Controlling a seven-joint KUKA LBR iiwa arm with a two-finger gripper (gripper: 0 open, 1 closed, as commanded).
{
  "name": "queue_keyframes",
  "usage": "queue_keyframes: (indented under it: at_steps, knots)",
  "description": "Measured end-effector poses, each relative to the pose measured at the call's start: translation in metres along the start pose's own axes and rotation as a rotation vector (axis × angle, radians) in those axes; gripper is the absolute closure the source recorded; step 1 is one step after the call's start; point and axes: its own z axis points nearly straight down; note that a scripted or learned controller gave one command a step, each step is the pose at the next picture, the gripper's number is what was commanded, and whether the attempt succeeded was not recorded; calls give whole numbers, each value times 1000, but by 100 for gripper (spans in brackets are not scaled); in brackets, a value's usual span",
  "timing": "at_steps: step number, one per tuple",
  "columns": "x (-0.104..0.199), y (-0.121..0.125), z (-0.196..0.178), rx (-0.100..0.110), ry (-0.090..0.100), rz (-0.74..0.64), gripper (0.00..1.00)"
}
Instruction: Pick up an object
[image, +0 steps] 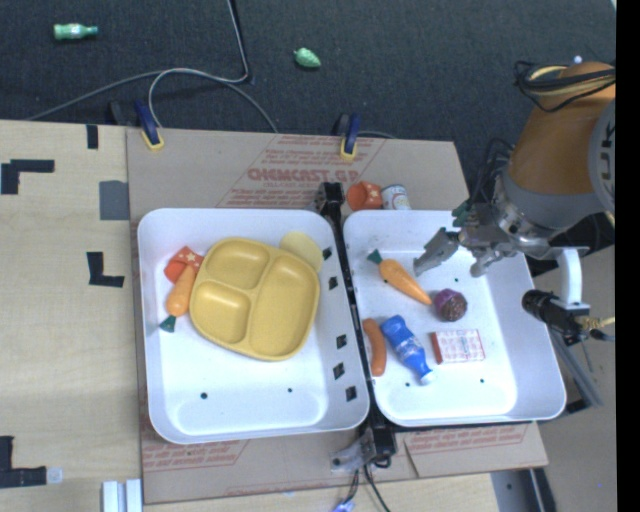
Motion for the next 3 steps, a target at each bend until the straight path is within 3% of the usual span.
queue_keyframes:
  at_steps: [1, 2, 3]
  knots:
    - [17, 64, 70, 3, 0, 0, 0]
    - [3, 66, 166, -3, -1, 0, 0]
    - [2, 65, 157, -3, -2, 0, 100]
